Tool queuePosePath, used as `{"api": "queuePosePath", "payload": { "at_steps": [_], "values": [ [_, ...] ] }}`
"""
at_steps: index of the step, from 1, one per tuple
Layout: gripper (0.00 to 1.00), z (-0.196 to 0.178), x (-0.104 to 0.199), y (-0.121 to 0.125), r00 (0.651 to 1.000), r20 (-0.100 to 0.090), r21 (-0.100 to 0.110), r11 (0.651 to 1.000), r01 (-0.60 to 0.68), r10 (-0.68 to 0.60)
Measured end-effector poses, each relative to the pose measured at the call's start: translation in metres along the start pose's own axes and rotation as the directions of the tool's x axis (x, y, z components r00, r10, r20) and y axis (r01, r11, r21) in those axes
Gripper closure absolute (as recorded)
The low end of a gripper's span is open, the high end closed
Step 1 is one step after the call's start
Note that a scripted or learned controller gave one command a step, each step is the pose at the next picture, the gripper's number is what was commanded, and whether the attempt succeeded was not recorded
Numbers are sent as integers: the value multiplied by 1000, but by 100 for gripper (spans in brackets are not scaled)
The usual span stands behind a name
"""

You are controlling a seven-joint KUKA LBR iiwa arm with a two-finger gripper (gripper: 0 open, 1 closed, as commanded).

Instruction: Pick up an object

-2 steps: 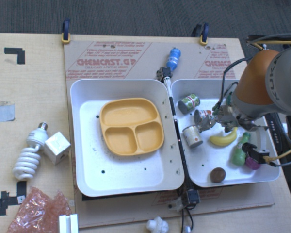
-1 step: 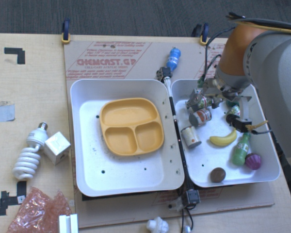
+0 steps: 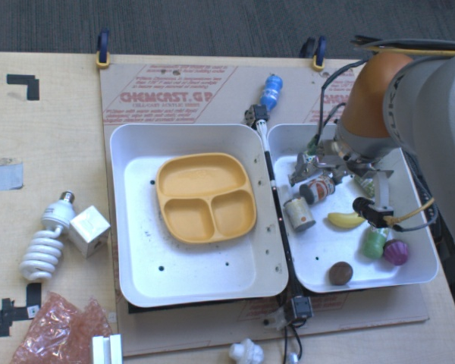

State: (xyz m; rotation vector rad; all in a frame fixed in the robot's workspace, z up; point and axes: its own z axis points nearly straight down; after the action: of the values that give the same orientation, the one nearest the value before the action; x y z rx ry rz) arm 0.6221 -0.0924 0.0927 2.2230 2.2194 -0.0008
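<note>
The arm's gripper [image 3: 318, 174] reaches into the right bin [image 3: 311, 275] among a banana [image 3: 344, 220], a small cylinder [image 3: 298, 212] and a brown ball [image 3: 340, 273]; its jaws' state cannot be told.

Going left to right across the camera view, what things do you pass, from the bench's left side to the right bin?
Spiral light bulb → white cube → yellow divided tray in the left bin → small cylinder → banana → purple ball.

A robotics lab: a grey arm [image 3: 425, 112] reaches from the right over two white bins [image 3: 136, 226] on a clamped board [image 3: 167, 89], cables [image 3: 288, 340] trailing at bottom centre.
</note>
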Motion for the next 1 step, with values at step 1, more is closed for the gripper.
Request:
{"api": "queuePosePath", "payload": {
  "at_steps": [1],
  "values": [
    [0, -12, -28, -98, 1000, -1, 0, 1000, 0, 0]
  ]
}}
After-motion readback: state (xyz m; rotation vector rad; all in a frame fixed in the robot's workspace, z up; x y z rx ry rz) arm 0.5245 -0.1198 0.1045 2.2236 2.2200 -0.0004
